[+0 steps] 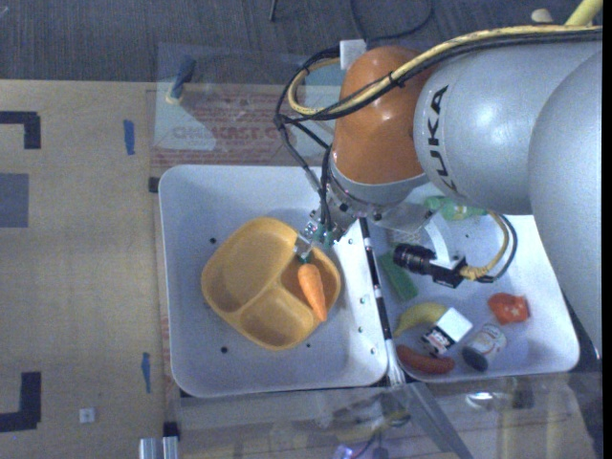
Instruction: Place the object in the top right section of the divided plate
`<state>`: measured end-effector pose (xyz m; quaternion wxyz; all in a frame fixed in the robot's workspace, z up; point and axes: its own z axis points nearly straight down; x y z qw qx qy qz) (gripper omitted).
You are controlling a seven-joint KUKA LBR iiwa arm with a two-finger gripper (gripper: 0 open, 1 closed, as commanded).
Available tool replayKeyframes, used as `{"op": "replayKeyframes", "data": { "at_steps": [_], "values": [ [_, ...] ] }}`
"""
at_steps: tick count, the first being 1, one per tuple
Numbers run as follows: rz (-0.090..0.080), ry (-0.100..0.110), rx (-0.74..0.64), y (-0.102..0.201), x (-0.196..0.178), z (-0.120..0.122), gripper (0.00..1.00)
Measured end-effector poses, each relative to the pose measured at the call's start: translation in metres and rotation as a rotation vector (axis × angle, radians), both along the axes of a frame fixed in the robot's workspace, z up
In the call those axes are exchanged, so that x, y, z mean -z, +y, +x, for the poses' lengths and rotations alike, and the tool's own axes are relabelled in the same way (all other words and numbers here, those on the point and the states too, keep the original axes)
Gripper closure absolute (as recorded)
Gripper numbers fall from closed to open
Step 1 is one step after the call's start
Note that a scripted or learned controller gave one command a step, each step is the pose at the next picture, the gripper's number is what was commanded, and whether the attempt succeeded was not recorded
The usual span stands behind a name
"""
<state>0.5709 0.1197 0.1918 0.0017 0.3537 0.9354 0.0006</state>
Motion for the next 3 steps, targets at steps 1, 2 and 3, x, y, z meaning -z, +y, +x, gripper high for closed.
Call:
{"op": "replayKeyframes", "data": {
  "at_steps": [1,2,3],
  "values": [
    [0.004,-0.009,0.053,0.097,0.094,0.058,1.0],
    [0.002,0.0,0.12,0.035,0.062,-0.013,1.0],
    [0.0,0.001,-0.431,-0.008,-0.011,-0.049,1.0]
  ]
}}
